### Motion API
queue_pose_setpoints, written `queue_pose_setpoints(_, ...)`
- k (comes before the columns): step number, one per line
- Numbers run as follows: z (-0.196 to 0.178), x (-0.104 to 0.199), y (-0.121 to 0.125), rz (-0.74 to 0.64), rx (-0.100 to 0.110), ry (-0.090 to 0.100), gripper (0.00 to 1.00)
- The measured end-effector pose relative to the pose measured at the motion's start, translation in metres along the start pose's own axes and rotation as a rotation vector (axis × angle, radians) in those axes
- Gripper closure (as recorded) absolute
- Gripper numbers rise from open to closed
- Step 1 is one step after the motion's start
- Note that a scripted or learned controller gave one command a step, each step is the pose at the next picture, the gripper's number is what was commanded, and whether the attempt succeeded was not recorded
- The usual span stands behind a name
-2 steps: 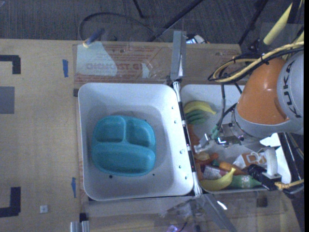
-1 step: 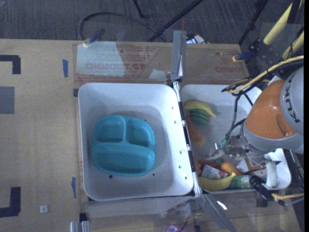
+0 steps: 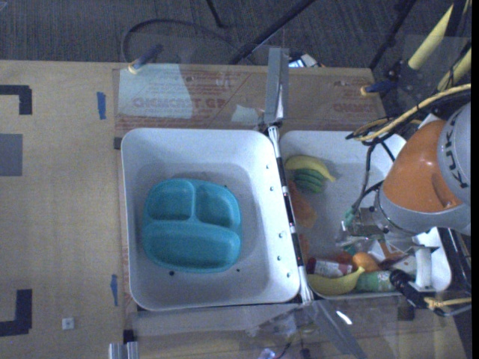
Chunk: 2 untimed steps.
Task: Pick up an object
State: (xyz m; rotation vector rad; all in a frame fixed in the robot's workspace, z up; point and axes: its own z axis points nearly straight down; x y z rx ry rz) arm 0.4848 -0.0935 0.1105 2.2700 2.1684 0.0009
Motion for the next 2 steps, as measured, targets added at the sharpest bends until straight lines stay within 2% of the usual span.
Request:
queue_pose_setpoints(1,-0.1364,0.0974,-0.0094,0.173,0.004,0.000,1.00)
queue_pose_setpoints(2,-0.1458,0.0981,-0.0088,0.169,0.003,-0.001,1.00)
